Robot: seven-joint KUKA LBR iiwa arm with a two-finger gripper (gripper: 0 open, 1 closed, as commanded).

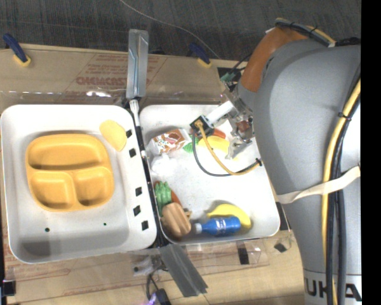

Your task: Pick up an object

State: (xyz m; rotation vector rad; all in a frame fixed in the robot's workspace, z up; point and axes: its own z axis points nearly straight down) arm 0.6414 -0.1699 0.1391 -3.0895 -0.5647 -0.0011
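Robotics lab: clamped cardboard (101,75), paired white bins (13,170), toy food.

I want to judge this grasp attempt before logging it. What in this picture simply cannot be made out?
- Gripper, camera view: finger state unreadable, crowded by cable and wrist hardware.
- Right bin, right side: covered by the grey arm.
- Blue bottle: label too small to read.
- Packet: print blurred.

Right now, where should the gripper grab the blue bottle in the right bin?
Probably across the middle of the blue bottle, coming straight down. It lies on its side along the right bin's near wall, with the banana touching its far side and the wooden piece at one end, so space is tight.
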